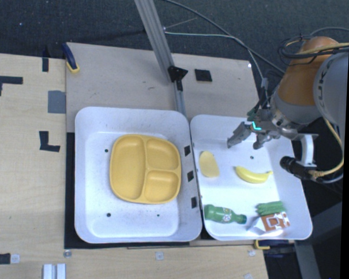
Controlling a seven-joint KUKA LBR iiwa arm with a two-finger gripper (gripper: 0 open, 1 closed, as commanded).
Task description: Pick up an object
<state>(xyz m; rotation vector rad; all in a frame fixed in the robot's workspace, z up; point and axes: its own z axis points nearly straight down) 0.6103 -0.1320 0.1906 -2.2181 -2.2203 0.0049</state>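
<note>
Flanking banana: chip, bottle, carton

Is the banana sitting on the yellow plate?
No, the banana lies in the right bin, while the yellow plate sits in the left bin.

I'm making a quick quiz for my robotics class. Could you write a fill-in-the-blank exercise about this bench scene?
1. The yellow divided plate lies in the ____ bin.
2. The banana lies in the ____ bin.
3. The colour of the bottle is ____.
4. The gripper, above the right bin, has its fingers ____.

Missing words: left; right; green; open
</note>
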